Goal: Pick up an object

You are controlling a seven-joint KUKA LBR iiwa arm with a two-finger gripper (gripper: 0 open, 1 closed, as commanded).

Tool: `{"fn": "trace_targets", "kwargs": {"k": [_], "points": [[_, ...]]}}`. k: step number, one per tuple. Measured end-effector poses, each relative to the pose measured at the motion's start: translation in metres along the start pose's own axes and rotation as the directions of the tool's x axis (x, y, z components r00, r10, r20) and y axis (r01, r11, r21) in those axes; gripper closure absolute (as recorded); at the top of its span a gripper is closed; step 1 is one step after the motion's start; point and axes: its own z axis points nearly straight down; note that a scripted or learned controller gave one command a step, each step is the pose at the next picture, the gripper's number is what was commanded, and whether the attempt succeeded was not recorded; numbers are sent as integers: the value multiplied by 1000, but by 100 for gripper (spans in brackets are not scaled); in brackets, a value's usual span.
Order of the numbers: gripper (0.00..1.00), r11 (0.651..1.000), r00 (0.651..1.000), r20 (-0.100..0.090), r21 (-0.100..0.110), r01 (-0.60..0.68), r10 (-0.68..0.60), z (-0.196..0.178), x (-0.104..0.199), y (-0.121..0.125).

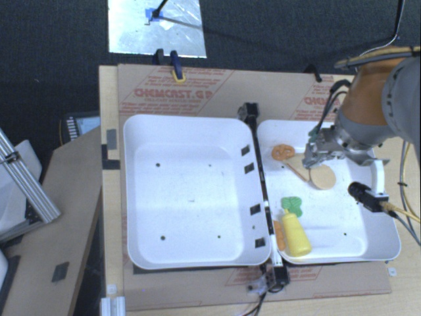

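A robotics lab: white bins on a cardboard-covered bench, aluminium framing, trailing cables.

The pincer hangs over a wooden spoon in the right bin.

1 fixed camera looks down at a slant on 2 white bins, arm entering from right

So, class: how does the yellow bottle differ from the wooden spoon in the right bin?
The yellow bottle is bright yellow and chunky; the wooden spoon is tan and flat. The bottle lies near the bin's front edge, the spoon further back, under the gripper. Both lie in the right bin.
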Motion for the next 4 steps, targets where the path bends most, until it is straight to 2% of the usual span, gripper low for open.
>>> {"fn": "trace_targets", "kwargs": {"k": [1,2,3,4], "points": [[100,1000,1000,-2,3,-1,1,-17,66,4],[100,1000,1000,-1,-1,-1,1,-113,94,-7],[100,1000,1000,-3,3,-2,2,-151,108,-68],[100,1000,1000,-3,-8,0,0,-275,140,-60]]}}
